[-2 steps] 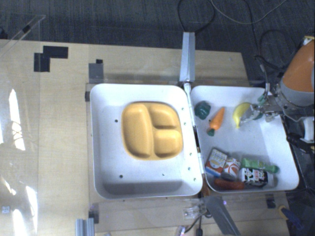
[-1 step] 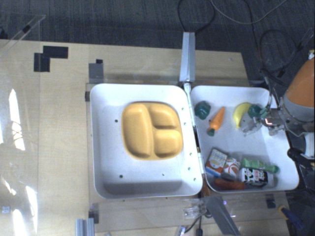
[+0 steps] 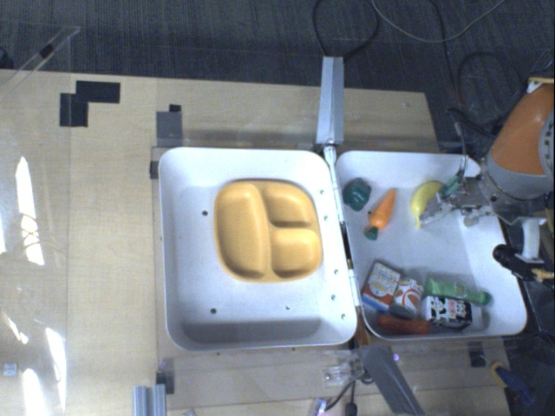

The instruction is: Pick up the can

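Lowest in the right bin [image 3: 512, 258] lies the can [image 3: 448, 311]; the gripper [image 3: 453, 199], its state unreadable, is seen beside the banana [image 3: 424, 200].

a robot lab or test cell: a plywood bench [image 3: 104, 232] on dark carpet [image 3: 173, 16], two white bins [image 3: 173, 258] bolted between metal brackets [image 3: 331, 102], loose black cables [image 3: 408, 16] trailing on the floor, black tape marks [image 3: 87, 98], and a clear guard panel [image 3: 35, 189] at the left.
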Robot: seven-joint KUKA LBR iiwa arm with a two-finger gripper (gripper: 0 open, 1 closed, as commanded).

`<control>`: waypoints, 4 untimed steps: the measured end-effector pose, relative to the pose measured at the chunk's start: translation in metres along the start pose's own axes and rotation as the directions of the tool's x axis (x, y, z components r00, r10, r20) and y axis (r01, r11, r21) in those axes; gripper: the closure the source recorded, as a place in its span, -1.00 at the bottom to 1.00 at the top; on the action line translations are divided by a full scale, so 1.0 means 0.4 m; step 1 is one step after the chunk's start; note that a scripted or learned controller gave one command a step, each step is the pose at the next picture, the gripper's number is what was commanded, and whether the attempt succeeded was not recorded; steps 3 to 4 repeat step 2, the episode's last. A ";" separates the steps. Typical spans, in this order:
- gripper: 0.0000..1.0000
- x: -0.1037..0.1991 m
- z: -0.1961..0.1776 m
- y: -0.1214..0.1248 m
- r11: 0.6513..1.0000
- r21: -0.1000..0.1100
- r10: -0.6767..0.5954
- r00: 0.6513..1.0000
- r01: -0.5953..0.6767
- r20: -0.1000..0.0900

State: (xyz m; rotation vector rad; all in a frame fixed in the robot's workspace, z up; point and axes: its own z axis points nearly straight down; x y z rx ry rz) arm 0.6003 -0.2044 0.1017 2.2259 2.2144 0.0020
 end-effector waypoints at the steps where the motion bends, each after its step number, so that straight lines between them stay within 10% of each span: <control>1: -1.00 0.094 0.015 -0.026 1.000 0.002 0.010 1.000 -0.010 0.000; 4: -1.00 0.014 -0.009 -0.048 0.999 -0.001 -0.043 0.999 0.043 0.001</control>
